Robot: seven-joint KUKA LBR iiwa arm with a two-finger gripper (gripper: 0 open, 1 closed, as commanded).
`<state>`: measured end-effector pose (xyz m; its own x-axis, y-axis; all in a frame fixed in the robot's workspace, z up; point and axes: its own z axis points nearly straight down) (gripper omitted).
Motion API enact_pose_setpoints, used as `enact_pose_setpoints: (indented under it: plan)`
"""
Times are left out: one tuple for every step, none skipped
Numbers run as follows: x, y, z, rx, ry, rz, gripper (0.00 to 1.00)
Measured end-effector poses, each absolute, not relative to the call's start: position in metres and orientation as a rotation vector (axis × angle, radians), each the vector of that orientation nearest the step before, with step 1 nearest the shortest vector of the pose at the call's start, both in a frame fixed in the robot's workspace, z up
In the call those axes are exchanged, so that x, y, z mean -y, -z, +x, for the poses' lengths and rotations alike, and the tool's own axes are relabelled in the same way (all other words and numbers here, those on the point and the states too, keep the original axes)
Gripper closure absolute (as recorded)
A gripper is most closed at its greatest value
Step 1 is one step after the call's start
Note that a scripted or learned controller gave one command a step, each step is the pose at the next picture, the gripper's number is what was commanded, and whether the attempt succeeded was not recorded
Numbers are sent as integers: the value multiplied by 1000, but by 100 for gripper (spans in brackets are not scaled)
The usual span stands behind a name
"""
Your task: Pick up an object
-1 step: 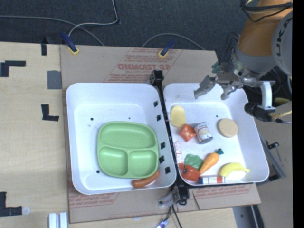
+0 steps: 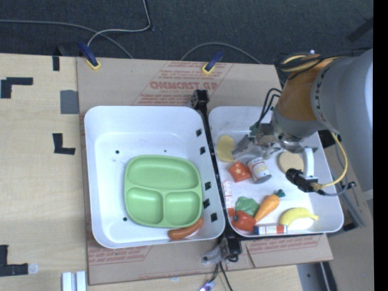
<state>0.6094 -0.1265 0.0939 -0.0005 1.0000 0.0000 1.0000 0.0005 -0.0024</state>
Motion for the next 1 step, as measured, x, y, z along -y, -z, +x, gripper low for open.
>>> enact_pose_setpoints:
  plan:
    - [115,-87,589,2226,3,-2225,0]
